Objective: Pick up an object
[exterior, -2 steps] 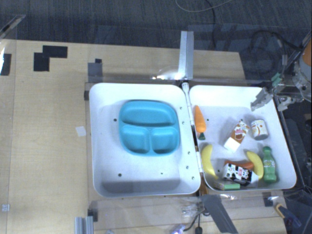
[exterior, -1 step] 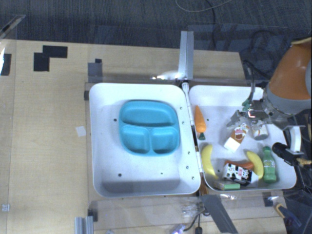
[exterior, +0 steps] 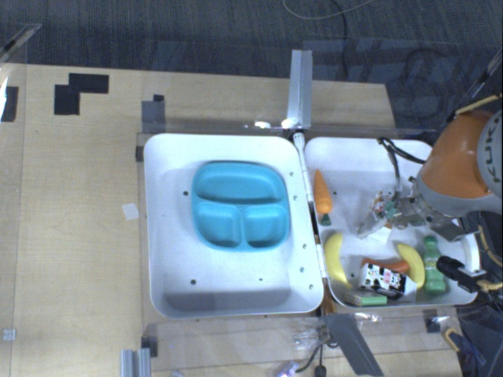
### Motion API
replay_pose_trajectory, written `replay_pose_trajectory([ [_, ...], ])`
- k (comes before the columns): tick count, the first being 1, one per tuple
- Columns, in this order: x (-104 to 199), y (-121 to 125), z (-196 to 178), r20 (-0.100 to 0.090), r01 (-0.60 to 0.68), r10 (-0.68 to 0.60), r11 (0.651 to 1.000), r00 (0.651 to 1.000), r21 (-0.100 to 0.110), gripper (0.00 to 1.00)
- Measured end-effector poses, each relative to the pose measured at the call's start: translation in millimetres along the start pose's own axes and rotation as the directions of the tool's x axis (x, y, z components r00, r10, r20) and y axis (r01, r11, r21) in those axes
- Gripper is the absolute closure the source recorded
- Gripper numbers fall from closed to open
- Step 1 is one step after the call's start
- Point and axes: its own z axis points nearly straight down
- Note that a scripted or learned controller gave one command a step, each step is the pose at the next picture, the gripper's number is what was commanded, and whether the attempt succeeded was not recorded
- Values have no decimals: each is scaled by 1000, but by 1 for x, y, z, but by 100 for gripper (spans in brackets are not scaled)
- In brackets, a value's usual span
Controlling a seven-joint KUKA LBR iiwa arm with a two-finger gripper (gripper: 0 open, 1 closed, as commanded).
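Left bin (exterior: 157,234) holds the blue tray (exterior: 240,214); right bin (exterior: 346,159) has 2 bananas, the nearer (exterior: 335,259) lying lengthwise just left and below my claw (exterior: 383,210). Claw's grip I cannot tell.

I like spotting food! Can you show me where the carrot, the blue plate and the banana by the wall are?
carrot (exterior: 322,195): camera view, middle of its orange body.
blue plate (exterior: 240,204): camera view, ridge between its compartments.
banana (exterior: 335,259): camera view, middle of its yellow curve.
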Motion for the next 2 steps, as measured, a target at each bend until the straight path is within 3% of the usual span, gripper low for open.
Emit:
replay_pose_trajectory([
  [1,0,3,-11,1,2,-2,1000,1000,-5,100],
  [2,4,39,-101,-2,-88,88,996,996,7,100],
])
